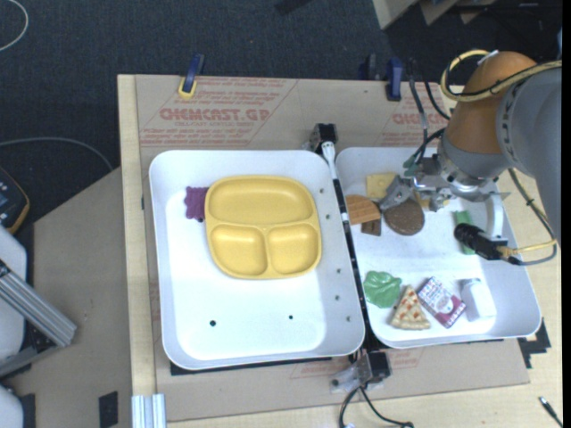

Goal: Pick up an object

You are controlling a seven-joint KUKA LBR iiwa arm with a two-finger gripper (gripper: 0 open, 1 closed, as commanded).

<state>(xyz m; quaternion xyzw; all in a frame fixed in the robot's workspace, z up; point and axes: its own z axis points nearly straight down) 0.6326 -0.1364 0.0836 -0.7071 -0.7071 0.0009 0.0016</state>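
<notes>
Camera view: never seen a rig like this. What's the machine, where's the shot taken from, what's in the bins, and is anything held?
A single camera is fixed above the bench and looks down at a slant. The grey machine with the orange band is a robot arm reaching in from the right. Its gripper is over the far part of the right bin, close to a brown disc. This view does not settle whether it holds anything.

The right bin also has a tan block, a brown block, a green lump, a toy pizza slice and a red-and-white packet. The left bin has a yellow divided plate, with a purple item at the plate's left edge.
</notes>
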